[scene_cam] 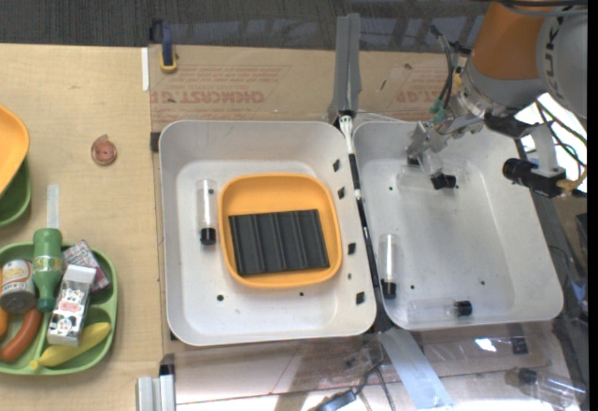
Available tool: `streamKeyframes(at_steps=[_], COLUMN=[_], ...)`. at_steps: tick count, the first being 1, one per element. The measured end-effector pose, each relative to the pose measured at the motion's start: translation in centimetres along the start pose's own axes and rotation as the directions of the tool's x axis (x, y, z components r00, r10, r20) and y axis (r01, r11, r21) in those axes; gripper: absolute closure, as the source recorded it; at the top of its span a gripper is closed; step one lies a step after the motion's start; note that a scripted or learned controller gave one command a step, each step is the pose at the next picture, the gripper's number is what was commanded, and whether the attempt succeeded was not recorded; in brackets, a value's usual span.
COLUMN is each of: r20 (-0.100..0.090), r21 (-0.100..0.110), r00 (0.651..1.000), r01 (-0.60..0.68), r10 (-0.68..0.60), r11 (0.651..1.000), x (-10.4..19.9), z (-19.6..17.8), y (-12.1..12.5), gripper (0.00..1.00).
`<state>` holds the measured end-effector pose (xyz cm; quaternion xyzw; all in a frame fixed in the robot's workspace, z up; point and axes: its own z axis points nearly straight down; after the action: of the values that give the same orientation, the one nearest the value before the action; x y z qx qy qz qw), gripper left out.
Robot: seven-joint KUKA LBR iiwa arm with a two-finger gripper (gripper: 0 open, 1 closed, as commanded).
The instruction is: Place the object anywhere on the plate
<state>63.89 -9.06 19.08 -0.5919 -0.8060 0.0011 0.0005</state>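
Two white bins sat side by side on the bench. Spotted an orange plate (280,187) in the middle of the left bin (177,241), with a dark ribbed slab (283,242) lying flat on it, fully inside the rim. Also noticed a clear tube (206,208) with a black cap just left of the plate, not touching it. Saw a second tube (387,264) resting against the left wall of the right bin (505,250). Found the gripper (432,146) over the far left corner of the right bin, well apart from the plate. Couldn't tell whether released or clenched, honestly too blurry. Saw nothing gripped in it. Noticed a small black bit (444,181) just below it.
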Motion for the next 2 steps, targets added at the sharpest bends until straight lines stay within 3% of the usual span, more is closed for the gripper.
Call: streamKeyframes(at_steps=[1, 2], r20=[0.0, 0.0], r21=[0.0, -0.001], r00=[0.996, 0.941], r01=[0.09, 0.339], r10=[-0.09, -0.339], r11=[0.996, 0.941], x=[1.9, 3.8], z=[0.0, 0.0], y=[0.0, 0.4], gripper=[1.0, 1.0])
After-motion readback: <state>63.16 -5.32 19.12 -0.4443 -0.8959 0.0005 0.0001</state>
